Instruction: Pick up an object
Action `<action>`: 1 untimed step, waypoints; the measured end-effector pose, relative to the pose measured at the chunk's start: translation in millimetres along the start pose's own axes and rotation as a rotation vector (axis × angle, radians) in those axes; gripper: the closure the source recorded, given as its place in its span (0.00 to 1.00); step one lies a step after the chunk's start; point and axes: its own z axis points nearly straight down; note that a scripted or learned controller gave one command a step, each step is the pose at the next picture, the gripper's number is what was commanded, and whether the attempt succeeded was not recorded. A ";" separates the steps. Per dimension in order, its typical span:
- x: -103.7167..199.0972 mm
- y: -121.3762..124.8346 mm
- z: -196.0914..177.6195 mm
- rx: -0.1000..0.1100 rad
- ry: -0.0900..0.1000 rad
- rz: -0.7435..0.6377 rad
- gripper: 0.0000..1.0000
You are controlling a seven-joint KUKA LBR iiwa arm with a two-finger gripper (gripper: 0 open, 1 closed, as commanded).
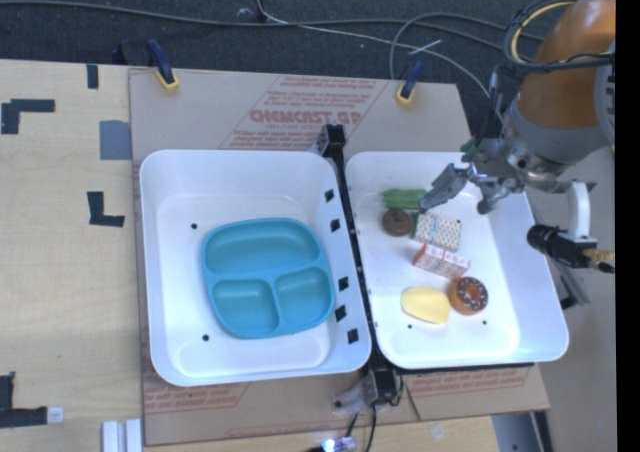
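**Arm over the right bin, nothing seen in its grip**

The arm (560, 70) comes in from the right, its orange band cut off at the frame edge. Its gripper (465, 190) hangs over the upper part of the right bin (540, 340). Two grey fingers (440, 188) spread apart at an angle, one towards the small objects, the other towards the bin's right side. They look parted, with nothing visible between them, though how high they stand above the bin cannot be judged.

Inside the right bin lie several small things. A green item (402, 198) sits just left of the nearer finger, partly covered by it. Below that is a brown round piece (397, 223). A speckled white packet (438, 231) lies beside it, touching a red and white box (440, 260) underneath; the print is too blurred to read. Lower down, a yellow lump (426, 305) rests just beside a chocolate doughnut (468, 295).

The left bin (160, 190) holds a blue divided tray (268, 275). Both bins rest on a cardboard sheet (300, 110) clamped to the wooden surface (60, 270).
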 end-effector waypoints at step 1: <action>-0.1 2.0 -7.5 -0.013 -0.001 -0.003 0.00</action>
